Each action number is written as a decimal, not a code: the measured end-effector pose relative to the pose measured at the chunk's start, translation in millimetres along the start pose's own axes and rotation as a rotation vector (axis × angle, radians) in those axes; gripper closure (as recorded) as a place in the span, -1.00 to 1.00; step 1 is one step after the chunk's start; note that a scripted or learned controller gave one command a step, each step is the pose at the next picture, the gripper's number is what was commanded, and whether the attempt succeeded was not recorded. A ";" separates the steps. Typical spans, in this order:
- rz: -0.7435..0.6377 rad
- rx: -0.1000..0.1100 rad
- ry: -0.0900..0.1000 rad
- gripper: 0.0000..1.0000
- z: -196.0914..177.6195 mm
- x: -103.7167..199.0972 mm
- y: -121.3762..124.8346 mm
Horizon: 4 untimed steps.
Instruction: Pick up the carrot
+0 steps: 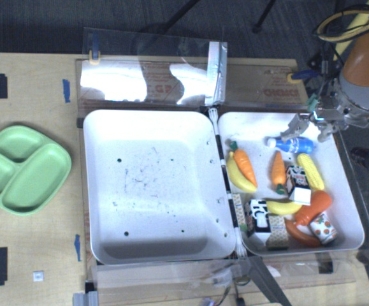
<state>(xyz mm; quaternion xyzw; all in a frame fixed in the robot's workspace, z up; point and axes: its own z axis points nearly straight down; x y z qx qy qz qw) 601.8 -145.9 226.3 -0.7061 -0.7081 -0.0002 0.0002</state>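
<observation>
We see two shallow white bins side by side across the middle of the frame. The left bin [149, 183] shows only faint scuffs on its floor, and the right bin [347, 190] holds a cluster of toy food.

The gripper [308, 127] hangs at the upper right of the frame, over the top part of the right bin, with the arm's orange band [366, 62] above it near the right edge. Its two fingers [294, 130] stand apart, released, with nothing between them. Just below it lies a blue and white bottle [292, 145] on its side.

We count two carrots. One carrot [244, 164] lies at the left side of the right bin, slanting down to the right, its green top toward the upper left; it rests against a banana [238, 176] that curves along the bin's left wall. A second, smaller carrot [278, 169] stands nearly upright in the picture near the bin's middle, just below the bottle. Both are apart from the gripper.

To the right of the smaller carrot lies a corn cob [310, 171]. Below it, toward the lower right, we see a second banana [283, 206], a red-orange pepper [316, 206] and some small printed boxes [259, 213] packed close together.

At the left of the frame a green divided plate [22, 168] sits on the wooden bench [31, 81], well apart from the bins.
</observation>
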 end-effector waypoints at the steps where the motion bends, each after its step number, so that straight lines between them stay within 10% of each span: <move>1: 0.049 0.001 0.000 -1.00 33.2 41.9 -7.8; 2: -0.041 -0.001 0.000 -1.00 126.0 32.4 -10.9; 3: -0.039 -0.003 -0.001 1.00 115.9 31.8 -10.3; 4: -0.040 -0.002 -0.002 1.00 19.8 63.5 55.7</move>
